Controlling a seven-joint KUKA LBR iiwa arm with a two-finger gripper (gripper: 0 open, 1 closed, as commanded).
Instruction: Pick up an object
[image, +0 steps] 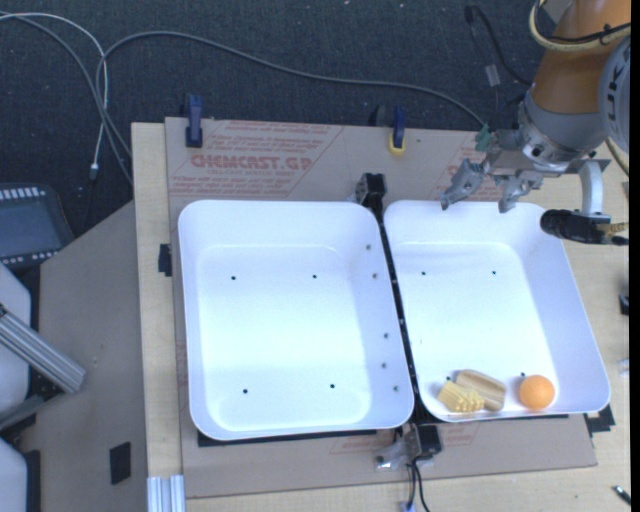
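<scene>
Robot lab: clamped board (300, 165) on surface, loose cables (70, 60), two bins (200, 300) below/left of end effector (480, 190).

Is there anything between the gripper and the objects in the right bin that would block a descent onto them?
Nothing visible. The gripper hangs open over the right bin's far rim; bare white floor lies between it and the orange ball, the corn cob and the tan piece touching it.

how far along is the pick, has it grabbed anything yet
Nothing looks picked yet. The gripper hangs with jaws open and nothing between them, above the far edge of the right bin. The orange ball, corn cob and bread roll lie at its near edge. Reaching, grasping and lifting remain.
</scene>
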